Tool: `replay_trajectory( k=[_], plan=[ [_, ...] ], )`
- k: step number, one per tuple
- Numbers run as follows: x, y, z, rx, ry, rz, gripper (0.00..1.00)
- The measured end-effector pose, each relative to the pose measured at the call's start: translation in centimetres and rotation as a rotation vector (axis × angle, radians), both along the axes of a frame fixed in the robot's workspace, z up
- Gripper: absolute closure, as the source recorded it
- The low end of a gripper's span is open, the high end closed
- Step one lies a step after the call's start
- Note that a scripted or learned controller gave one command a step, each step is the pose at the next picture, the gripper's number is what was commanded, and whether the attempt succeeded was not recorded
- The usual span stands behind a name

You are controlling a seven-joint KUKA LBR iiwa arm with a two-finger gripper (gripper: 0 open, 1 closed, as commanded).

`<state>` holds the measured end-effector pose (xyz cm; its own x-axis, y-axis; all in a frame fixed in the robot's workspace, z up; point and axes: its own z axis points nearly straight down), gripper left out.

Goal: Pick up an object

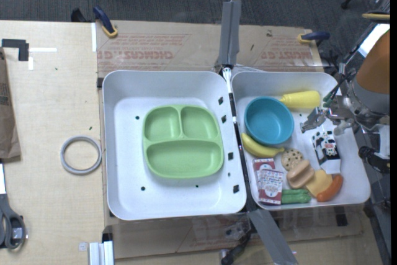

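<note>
Our gripper (317, 118) hangs at three o'clock of the blue bowl (268, 120), above the right bin (353, 195); we cannot tell the jaws' state.

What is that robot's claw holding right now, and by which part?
Nothing that can be seen. The gripper hangs above the right bin, beside the blue bowl, with no object between its fingers.

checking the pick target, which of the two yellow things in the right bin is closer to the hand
The yellow corn-like piece along the bin's far wall, just beside the hand. The banana lies farther off, on the blue bowl's near side.
</note>
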<state>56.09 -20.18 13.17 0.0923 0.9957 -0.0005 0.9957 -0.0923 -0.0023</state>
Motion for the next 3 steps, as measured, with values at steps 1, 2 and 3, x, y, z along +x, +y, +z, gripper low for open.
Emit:
replay_trajectory(
  k=[1,2,3],
  plan=[
    [-4.5,-0.9,-4.0,0.010,0.001,0.056,0.00],
    [-4.6,-1.1,-3.2,0.004,0.000,0.052,1.00],
    [-4.3,4.1,8.3,0.000,-0.001,0.041,1.00]
  ],
)
